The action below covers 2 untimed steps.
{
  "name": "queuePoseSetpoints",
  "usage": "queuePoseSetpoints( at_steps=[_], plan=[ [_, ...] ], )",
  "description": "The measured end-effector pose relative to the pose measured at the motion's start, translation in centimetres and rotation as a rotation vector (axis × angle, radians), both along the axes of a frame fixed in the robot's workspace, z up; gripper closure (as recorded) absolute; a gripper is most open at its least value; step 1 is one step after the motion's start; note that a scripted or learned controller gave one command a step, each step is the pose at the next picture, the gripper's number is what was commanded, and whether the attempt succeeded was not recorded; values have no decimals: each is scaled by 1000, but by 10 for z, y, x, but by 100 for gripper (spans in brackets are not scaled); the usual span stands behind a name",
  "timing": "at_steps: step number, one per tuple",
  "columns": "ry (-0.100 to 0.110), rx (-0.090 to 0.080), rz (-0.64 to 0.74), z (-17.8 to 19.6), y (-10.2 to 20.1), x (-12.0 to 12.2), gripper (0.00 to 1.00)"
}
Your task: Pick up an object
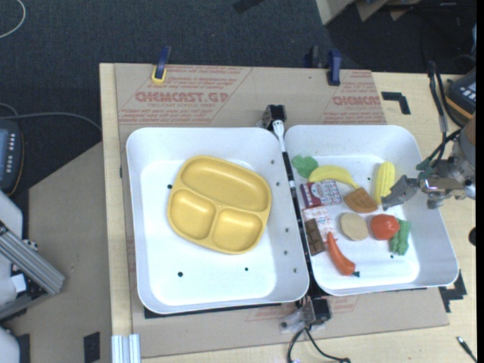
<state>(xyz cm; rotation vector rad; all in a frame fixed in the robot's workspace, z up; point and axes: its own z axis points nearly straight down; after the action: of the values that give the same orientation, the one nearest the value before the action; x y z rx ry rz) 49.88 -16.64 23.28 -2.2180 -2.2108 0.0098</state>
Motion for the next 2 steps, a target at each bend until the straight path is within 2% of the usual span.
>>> queuePoseSetpoints(
  at_steps=[1,2],
  plan=[
    [-12,-3,3,6,0,3,0],
    [-5,0,3,-46,8,-5,0]
  ],
)
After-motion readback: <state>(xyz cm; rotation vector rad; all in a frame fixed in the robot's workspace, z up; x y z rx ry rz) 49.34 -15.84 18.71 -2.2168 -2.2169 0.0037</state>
